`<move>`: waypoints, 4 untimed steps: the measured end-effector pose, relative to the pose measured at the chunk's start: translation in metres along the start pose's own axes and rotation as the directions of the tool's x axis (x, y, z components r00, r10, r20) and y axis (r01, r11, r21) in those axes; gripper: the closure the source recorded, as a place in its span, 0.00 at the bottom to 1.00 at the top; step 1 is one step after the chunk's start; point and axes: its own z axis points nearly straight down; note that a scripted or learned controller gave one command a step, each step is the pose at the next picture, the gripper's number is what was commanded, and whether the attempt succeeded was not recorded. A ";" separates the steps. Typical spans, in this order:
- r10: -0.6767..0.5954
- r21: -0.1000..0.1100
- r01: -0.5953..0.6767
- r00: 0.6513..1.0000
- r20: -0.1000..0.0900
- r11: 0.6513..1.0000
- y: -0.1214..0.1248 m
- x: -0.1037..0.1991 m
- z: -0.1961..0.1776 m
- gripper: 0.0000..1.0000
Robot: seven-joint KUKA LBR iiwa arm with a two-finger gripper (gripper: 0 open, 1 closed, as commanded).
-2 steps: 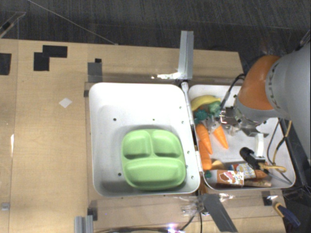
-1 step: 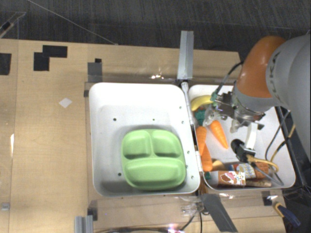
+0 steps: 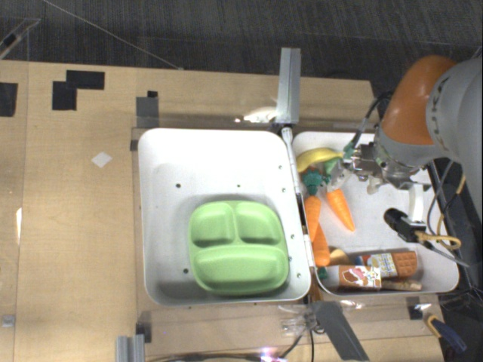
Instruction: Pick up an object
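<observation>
End effector (image 3: 341,166) low in right white bin (image 3: 438,277), by yellow plastic banana (image 3: 317,157) and orange toy carrot (image 3: 340,208); finger state unclear.

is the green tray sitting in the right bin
No, the green tray lies in the left bin.

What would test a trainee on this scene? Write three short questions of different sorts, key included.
1. True or false: the green tray lies in the right bin.
2. Which lies along the right bin's near wall? A) banana B) brown packet C) carrot
3. Fill in: a second carrot lies along the wall next to the ____ bin.

Key: 1 false, it lies in the left bin. 2 B. 3 left.
</observation>
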 end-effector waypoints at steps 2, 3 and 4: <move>0.009 -0.005 -0.009 1.000 -0.001 1.000 0.000 0.005 0.040 1.00; -0.008 -0.001 0.008 1.000 -0.001 1.000 0.007 0.058 -0.058 1.00; -0.214 -0.002 0.214 0.977 -0.001 0.977 0.056 0.098 -0.038 1.00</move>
